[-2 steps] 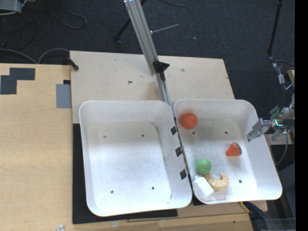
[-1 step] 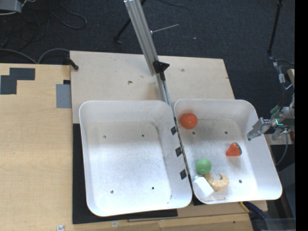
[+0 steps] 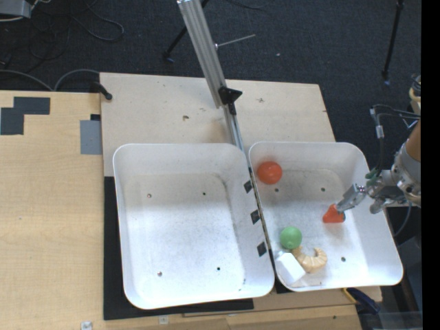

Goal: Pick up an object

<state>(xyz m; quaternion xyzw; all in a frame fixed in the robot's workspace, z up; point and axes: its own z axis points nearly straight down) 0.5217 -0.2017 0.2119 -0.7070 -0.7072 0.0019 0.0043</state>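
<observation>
The right bin holds several small objects. An orange ball lies near its back left corner, and a green ball sits towards the front. Beside the green ball are a tan curled piece and a white block. A small red object is at the right side of the bin. My gripper reaches in over the right rim, its tip right at the red object's upper edge. Whether the red object is gripped or merely touched is unclear from this angle.
The left bin stands beside the right one, with a divider with black clips between them. A slanted metal rail rises behind the bins. The wooden bench extends to the left.
</observation>
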